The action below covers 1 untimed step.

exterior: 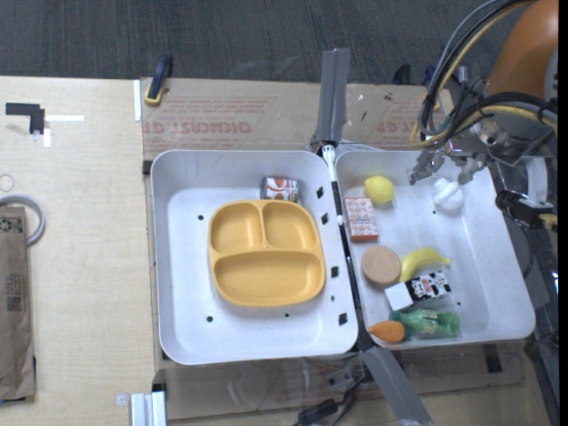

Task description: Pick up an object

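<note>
Candidate objects: I see the pickable things all lying in the right bin (497, 264) — a lemon (379, 189) near its back wall, a pink carton (360, 218) just in front of it, a tan disc (381, 264), a banana (422, 260) touching the disc's right side, a black-and-white box (425, 288), a green packet (429, 324) and an orange piece (387, 331) at the front wall.
Nearest to tool: a white lump (448, 196), apart from the rest, in the back right part of that bin.
Gripper: the gripper (441, 165) hangs above the back of the right bin, just behind the white lump; cables cross it.
Fingers: I cannot tell whether they are spread or closed; nothing is visibly between them.
Left bin: left bin (173, 264) holds a yellow divided plate (264, 252) and a small printed carton (280, 187) touching its back edge.
Risk 1: I judge a descent from here lands close to the back wall, so a finger may strike the rim.
Risk 2: the white lump looks soft or rounded; it could squirt out sideways.
Risk 3: the front cluster is tight; a grasp there may catch two items or wedge between them.
Risk 4: the lemon may roll when nudged.
</note>
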### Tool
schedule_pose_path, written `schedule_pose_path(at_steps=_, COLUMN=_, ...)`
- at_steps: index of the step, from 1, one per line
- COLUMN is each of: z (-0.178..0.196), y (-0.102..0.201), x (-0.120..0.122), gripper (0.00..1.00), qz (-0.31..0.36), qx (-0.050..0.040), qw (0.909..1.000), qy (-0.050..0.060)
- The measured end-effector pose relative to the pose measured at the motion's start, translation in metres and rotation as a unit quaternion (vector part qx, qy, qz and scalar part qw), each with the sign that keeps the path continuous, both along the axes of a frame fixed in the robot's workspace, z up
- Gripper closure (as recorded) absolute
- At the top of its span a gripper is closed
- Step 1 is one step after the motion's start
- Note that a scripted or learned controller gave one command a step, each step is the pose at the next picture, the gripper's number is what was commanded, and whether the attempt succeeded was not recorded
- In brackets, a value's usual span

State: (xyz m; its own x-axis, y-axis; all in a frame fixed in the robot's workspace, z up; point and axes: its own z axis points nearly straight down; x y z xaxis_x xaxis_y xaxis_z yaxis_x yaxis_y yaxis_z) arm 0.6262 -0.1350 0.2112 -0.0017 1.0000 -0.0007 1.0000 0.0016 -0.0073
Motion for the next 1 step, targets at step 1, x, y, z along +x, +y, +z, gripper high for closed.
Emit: schedule_pose_path(at_steps=1, z=-0.1216, y=0.0126, x=0.0331, gripper=0.00, qz=0.089, qx=0.0000, qw=0.9960, qy=-0.003)
